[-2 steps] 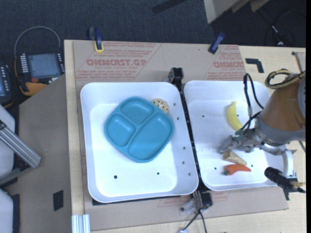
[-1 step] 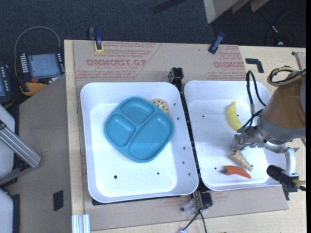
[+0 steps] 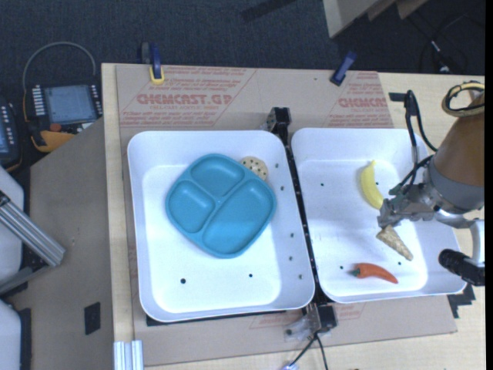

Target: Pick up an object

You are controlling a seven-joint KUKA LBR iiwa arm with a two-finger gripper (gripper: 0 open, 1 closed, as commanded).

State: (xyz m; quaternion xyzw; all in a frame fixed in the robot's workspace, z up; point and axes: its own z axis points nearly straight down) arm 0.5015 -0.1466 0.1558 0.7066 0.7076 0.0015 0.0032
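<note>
Grey two-finger gripper [image 3: 395, 216] low in right white bin [image 3: 331, 160], between yellow plastic banana [image 3: 370, 183] and tan wedge-shaped piece [image 3: 396, 243]; finger spacing impossible to tell. Red chili pepper [image 3: 375, 272] nearer. Blue divided plastic plate [image 3: 221, 204] in left white bin [image 3: 154, 230], over round cookie [image 3: 253, 165].

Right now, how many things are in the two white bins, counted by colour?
Blue: 1, the divided plate
Yellow: 1, the banana
Red-orange: 1, the chili pepper
Tan: 2, the cookie and the wedge piece
Total: 5
</note>
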